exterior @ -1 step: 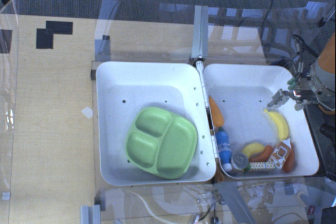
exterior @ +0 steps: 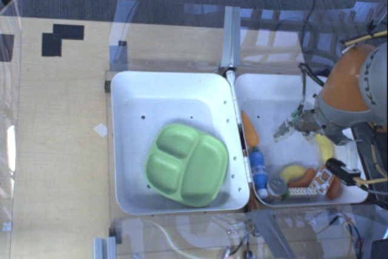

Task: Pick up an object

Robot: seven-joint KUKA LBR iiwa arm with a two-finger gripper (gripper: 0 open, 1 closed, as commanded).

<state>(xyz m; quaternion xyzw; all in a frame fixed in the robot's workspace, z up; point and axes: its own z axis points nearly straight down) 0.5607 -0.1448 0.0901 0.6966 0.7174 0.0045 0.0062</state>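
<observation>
My gripper (exterior: 290, 126) hangs over the middle of the right bin (exterior: 273, 91), fingers spread open with nothing between them. Below it, along the bin's front, lie a yellow lemon (exterior: 291, 172), a red sausage (exterior: 304, 178), a metal can (exterior: 277, 186) and a flat printed box (exterior: 306, 191). A yellow banana (exterior: 325, 148) lies just to the gripper's right. An orange carrot (exterior: 248, 129) and a blue bottle (exterior: 257, 168) rest along the bin's left wall.
The left bin (exterior: 139, 94) holds a green divided plate (exterior: 187, 164) tilted toward its front right corner. A metal rail (exterior: 229, 45) divides the two bins at the back. Pale bench top (exterior: 60, 130) stretches to the left.
</observation>
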